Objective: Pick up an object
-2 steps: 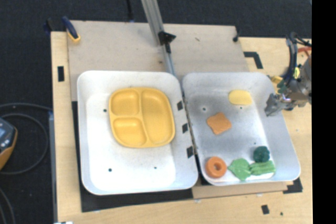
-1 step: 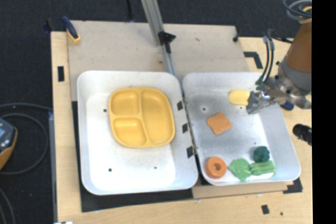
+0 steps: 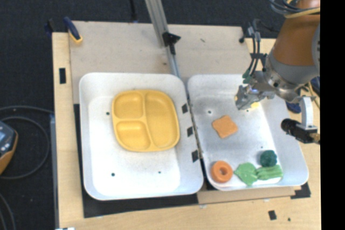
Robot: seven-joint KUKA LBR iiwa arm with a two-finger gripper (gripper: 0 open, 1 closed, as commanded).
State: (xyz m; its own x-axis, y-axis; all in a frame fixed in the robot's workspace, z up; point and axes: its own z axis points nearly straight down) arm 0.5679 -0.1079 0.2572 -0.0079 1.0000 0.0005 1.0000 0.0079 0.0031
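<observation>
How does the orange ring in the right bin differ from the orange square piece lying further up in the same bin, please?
The orange ring is round with a hole through its middle; the orange square piece is a solid, flat, four-cornered slab. The ring lies at the bin's near edge beside the green items; the square piece lies alone near the middle, closer to the gripper. The ring looks a deeper orange. Both lie flat.

The arm (image 3: 295,46) runs off the right edge and covers part of the right bin (image 3: 215,89).
</observation>
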